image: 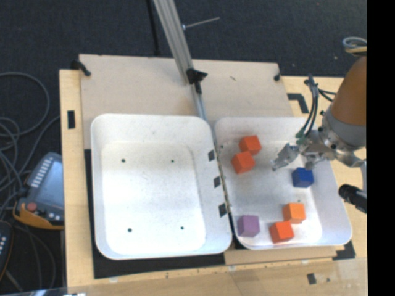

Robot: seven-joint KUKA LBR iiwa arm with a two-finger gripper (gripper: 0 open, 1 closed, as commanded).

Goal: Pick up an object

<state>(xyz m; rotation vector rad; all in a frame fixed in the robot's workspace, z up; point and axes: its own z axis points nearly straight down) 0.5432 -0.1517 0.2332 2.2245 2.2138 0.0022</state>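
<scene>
The right bin (321, 128) holds several small blocks. Two orange-red blocks (250, 143) (243, 162) sit near its left wall, and a blue block (302, 177) lies toward the right. An orange block (294, 212), a red-orange block (281, 231) and a purple block (248, 225) lie along the front. My gripper (297, 158) hangs over the bin's right half, just behind the blue block. It is open, its fingers spread with nothing between them. The arm's orange band (352, 97) rises at the right edge.
The left bin (99, 134) stands beside the right one. A slanted metal rail (176, 36) runs from the top down to the gap between the bins. Cables and a hand-held pendant (43, 187) lie on the floor at the left.
</scene>
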